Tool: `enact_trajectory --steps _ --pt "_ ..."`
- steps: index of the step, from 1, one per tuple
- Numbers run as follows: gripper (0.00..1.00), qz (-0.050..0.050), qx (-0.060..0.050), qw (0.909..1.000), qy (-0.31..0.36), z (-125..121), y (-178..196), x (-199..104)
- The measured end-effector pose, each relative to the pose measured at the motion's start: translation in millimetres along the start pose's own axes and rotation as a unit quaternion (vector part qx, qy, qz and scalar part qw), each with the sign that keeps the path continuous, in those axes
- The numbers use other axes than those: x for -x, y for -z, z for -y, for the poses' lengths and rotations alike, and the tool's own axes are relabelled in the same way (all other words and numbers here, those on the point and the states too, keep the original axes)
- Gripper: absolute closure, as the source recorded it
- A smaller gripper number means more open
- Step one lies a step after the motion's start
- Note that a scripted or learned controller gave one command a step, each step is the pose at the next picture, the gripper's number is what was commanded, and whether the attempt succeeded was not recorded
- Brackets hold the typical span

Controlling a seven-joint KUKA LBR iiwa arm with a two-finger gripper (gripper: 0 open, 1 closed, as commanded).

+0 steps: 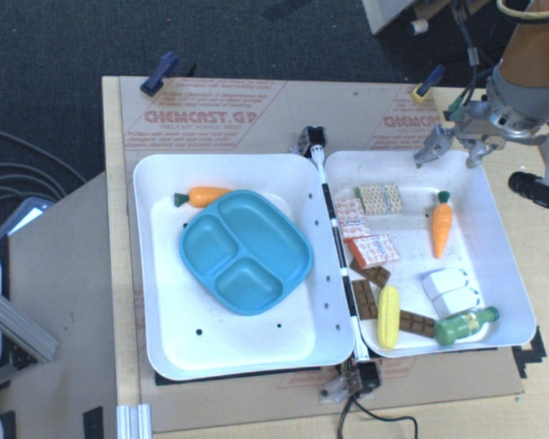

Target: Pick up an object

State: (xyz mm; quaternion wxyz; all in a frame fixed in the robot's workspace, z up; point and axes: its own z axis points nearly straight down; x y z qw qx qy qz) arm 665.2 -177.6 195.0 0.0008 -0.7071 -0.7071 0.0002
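Right, an orange carrot (440, 229) with a green top lies lengthwise at three o'clock in the right bin (508, 273); up at twelve o'clock the gripper (456, 150) hovers over the rim, fingers spread, nothing between them
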Motion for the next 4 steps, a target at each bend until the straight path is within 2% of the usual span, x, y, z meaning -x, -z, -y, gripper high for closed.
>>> enact_trajectory --steps 1,2,3,4 --pt "0.0 0.0 -0.001 1.0 0.0 40.2 -54.6 42.6" --pt "0.0 0.0 -0.001 1.0 0.0 63.6 -110.9 2.8" --pt "1.0 0.0 0.001 1.0 0.0 62.8 -100.1 3.2" --pt "1.0 0.003 -0.002 1.0 -0.002 34.5 -108.2 -45.1"
